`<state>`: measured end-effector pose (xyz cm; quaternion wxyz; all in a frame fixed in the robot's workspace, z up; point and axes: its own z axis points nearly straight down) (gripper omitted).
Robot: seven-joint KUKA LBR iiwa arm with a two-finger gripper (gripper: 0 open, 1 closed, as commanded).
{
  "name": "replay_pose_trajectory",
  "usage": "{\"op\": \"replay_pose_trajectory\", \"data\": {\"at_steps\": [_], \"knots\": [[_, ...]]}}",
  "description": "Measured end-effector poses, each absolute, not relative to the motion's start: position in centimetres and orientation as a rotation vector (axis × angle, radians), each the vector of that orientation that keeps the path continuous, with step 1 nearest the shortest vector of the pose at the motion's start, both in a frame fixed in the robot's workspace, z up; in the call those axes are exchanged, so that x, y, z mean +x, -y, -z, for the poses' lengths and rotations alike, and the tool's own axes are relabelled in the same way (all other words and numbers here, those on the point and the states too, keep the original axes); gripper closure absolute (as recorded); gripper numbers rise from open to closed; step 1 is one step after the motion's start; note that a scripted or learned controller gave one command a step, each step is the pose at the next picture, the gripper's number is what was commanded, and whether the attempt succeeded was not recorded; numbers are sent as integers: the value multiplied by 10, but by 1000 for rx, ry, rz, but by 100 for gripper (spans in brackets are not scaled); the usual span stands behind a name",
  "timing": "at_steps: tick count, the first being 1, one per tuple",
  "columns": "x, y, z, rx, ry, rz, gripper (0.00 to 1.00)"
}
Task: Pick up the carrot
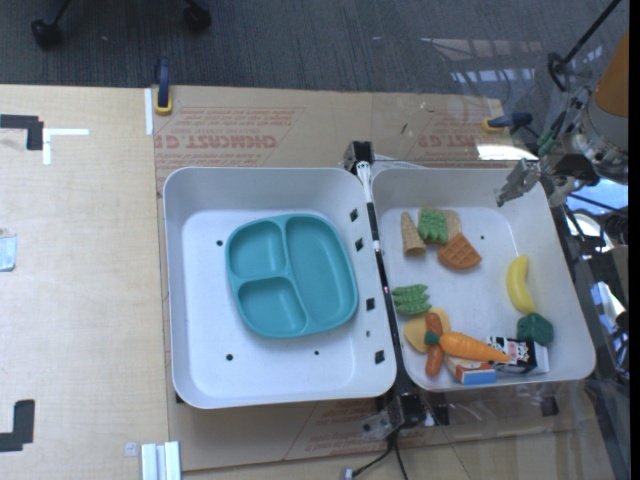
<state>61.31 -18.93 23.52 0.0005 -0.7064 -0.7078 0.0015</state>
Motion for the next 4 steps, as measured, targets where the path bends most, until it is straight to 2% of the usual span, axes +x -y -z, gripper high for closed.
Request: {"op": "replay_pose_trajectory", "data": {"at_steps": [1,2,3,4], "knots": [[568,124,-137,-2188,2251,-5,0],[478,145,-91,-1877,2515,-1,0],[481,129,-92,-1458,2788,4,0],[483,130,-102,-1472,2786,7,100]]}}
